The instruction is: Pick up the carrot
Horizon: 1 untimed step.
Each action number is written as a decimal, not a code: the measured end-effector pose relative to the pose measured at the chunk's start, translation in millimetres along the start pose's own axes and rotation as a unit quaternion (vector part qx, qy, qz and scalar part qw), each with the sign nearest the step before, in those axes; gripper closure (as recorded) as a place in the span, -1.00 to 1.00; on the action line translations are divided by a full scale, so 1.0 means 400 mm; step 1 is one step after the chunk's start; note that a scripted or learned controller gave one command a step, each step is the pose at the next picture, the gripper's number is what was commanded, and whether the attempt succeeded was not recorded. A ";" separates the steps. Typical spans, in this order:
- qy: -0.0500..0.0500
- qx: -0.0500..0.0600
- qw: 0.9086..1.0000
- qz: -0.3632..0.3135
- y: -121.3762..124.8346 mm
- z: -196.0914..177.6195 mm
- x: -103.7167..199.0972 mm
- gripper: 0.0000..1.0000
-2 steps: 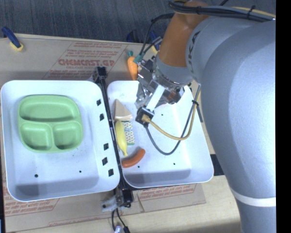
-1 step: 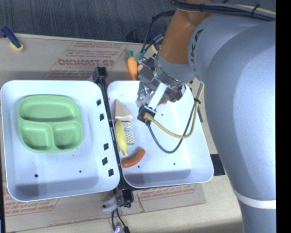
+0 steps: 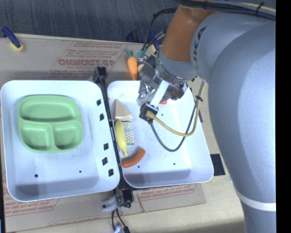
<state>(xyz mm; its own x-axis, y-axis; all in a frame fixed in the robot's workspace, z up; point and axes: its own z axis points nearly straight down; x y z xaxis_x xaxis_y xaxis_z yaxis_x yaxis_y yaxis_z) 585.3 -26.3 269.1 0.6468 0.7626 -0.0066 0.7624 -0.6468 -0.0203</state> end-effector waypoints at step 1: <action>0.001 -0.007 0.995 -0.096 -0.173 0.035 0.053 1.00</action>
<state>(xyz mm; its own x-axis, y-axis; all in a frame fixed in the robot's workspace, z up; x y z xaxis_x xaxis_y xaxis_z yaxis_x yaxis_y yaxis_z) 545.8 34.7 256.4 0.4885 0.8726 -0.0024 0.8725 -0.4885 -0.0064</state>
